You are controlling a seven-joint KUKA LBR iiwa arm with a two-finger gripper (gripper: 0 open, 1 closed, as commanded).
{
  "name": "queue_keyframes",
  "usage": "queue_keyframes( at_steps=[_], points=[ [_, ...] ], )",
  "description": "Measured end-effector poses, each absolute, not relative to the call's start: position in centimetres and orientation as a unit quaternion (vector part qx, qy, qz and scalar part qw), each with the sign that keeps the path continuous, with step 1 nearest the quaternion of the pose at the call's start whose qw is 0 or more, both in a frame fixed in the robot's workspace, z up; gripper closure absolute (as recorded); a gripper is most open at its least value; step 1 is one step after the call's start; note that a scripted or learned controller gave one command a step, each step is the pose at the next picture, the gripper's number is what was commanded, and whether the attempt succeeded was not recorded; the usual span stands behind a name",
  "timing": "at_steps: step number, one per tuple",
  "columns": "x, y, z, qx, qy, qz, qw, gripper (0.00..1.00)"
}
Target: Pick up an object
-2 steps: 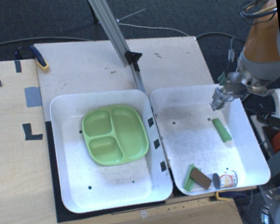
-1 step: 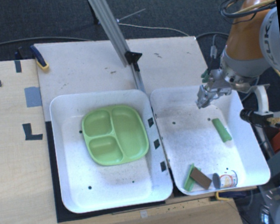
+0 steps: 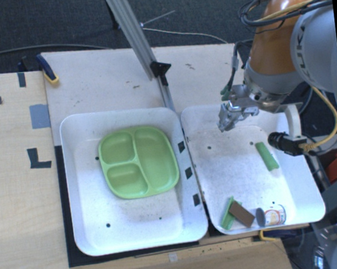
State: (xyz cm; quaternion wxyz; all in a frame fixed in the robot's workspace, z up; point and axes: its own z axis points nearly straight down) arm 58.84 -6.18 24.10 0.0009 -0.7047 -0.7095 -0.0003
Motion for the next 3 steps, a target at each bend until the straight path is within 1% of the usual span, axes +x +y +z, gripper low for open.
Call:
queue_keyframes(
  at_steps=[1, 2, 3],
  points=[
    [59.0, -0.9, 24.2, -0.705, -0.71, -0.0002, 0.001, 1.0],
    [59.7, 3.7, 23.2, -0.705, -0.709, 0.0006, 0.001, 1.0],
    [61.3, 8.3, 22.1, -0.705, -0.709, 0.0004, 0.001, 1.0]
  ],
)
